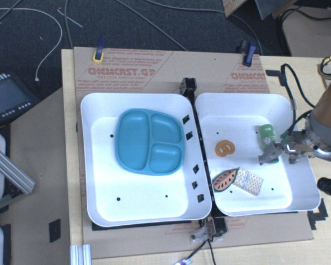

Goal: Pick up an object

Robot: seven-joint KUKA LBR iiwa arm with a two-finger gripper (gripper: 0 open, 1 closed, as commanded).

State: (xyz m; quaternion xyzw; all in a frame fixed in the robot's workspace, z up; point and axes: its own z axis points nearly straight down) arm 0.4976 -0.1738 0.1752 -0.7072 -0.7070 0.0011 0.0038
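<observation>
Gripper (pixel 271 154) sits low in the right bin (pixel 298 199), toward its right side, arm (pixel 325 123) coming in from the right edge. Fingers are small and dark at this angle; can't tell how far open they are, and nothing is visibly between them, so no grasp to report.

Closest item: green object (pixel 266 132), just beside the gripper on its far side, looks apart from it or barely touching, hard to say. Left of that, an orange ring-shaped piece (pixel 225 148) near the bin's middle. Nearer the front edge, a patterned whitish packet (pixel 248 181) with a reddish leaf-shaped item (pixel 225 180) touching its left end.

Left bin (pixel 99 192) holds a blue divided plate (pixel 150 141), well apart from the gripper.

Progress, as a judgement: early. Arm is down in the bin among candidates, but every object lies on the bin floor, none lifted. Left to do: close on something, likely the green object given how near it is, then raise it clear. Risk: a miss or nudging it aside.
</observation>
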